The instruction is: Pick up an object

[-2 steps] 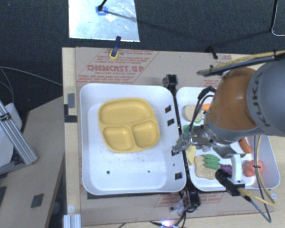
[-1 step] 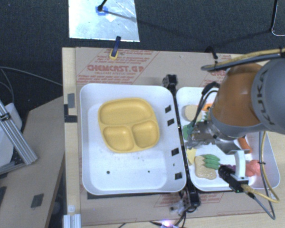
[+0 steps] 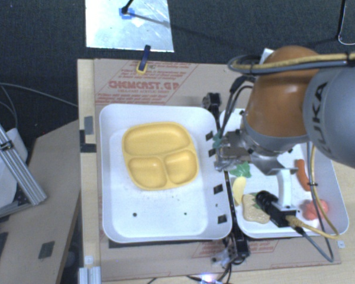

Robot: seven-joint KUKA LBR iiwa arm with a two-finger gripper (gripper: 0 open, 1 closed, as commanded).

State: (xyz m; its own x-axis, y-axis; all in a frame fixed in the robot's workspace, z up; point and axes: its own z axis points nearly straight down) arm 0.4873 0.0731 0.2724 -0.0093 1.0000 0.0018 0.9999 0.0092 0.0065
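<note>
Most of the right bin point(image 3: 338, 219) hides under the arm point(image 3: 284, 105); whether the gripper point(image 3: 232, 154) is wide or narrow cannot be told

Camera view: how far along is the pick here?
Done: the gripper sits at the right bin's left edge, beside the green piece. In hand: no grasp is visible. Left: gripping and lifting an item; the green piece, yellow slice and orange stick lie in the bin.
</note>
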